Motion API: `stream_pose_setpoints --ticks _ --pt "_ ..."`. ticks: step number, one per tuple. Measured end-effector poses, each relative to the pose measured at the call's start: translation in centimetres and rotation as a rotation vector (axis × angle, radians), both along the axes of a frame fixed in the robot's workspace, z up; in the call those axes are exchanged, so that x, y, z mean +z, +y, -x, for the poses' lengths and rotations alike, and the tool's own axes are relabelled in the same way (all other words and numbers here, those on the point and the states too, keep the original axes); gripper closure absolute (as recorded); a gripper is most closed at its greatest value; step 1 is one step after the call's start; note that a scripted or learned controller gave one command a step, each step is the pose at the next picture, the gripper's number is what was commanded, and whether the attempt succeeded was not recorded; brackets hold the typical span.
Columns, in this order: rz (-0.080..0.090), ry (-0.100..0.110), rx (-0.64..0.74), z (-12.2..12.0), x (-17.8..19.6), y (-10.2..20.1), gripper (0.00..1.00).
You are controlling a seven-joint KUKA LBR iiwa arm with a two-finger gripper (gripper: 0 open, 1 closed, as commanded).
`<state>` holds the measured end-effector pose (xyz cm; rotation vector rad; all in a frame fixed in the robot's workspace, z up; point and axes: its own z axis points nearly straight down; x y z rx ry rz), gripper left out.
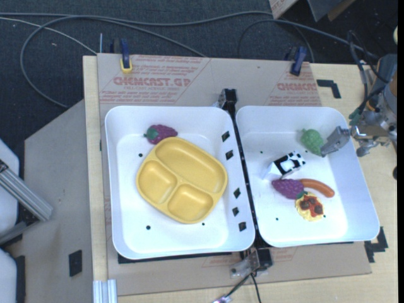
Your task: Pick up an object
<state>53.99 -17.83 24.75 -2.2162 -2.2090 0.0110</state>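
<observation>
The right bin (pixel 353 223) holds several small toys. A green leafy piece (pixel 310 139) lies near its far right side. A black and white toy (pixel 289 164) sits in the middle. Below it lie a purple grape bunch (pixel 288 187), an orange sausage (pixel 317 186) and a yellow and red piece (pixel 310 208). My gripper (pixel 341 141) hangs over the bin's right edge, just right of the green piece, with nothing seen in it.
The left bin (pixel 123 226) holds a yellow divided plate (pixel 182 178) and a second purple grape bunch (pixel 160 132) at its far side. Black clips run along the divider (pixel 240 182) between the bins. Cables cross the dark floor behind the bench.
</observation>
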Motion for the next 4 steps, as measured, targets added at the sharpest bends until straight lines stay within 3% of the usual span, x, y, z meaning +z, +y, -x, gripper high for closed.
stream_pose_setpoints --ticks 1,4 --pt "0.003 -0.013 0.004 -0.2 0.7 0.1 0.0" --pt "0.001 -0.009 0.003 0.6 -16.5 -0.3 0.0"
